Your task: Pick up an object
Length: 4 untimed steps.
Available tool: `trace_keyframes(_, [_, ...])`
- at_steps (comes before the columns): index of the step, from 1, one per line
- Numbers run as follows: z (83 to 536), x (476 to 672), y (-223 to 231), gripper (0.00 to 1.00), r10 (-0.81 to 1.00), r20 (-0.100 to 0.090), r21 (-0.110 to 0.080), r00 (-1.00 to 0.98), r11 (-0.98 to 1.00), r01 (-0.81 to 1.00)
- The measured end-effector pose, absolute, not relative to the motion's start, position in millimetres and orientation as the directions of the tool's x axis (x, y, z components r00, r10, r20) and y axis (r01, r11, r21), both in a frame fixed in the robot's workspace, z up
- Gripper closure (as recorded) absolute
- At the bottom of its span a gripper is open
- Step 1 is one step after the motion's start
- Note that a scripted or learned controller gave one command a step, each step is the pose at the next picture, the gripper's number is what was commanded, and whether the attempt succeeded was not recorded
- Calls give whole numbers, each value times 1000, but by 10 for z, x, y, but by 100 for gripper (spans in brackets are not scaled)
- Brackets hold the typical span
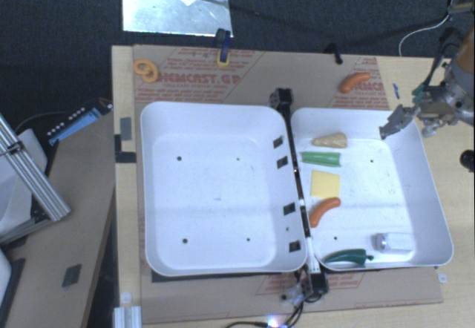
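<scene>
Counter point(185, 70) of brown board on dark carpet, bearing two white bins: left bin point(215, 185); right bin point(371, 193) holding a yellow block point(325, 184) near its middle; gripper point(397, 122) over right bin's far right rim, opening cannot be told.

The arm reaches in at the right edge, upper half, its hand point(397, 123) pointing left, nothing between its fingers.

Right bin point(434, 208) is holding a tan wedge point(329, 140), green strip point(321, 159), yellow square point(325, 184), orange sausage point(324, 211), dark green tool point(347, 257) and a clear block point(392, 242), all lying flat.
</scene>
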State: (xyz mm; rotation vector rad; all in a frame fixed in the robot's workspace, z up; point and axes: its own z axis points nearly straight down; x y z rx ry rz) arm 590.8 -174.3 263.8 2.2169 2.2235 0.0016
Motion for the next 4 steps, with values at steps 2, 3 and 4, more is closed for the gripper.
trace_keyframes(2, [1466,6489,-1015,100,1000,0,5,-5,5,1000])
trace_keyframes(3, [1231,6486,-960,100,1000,0,0,-5,5,1000])
trace_keyframes(4, [2036,6711,-188,100,1000,1,12,-12,12,1000])
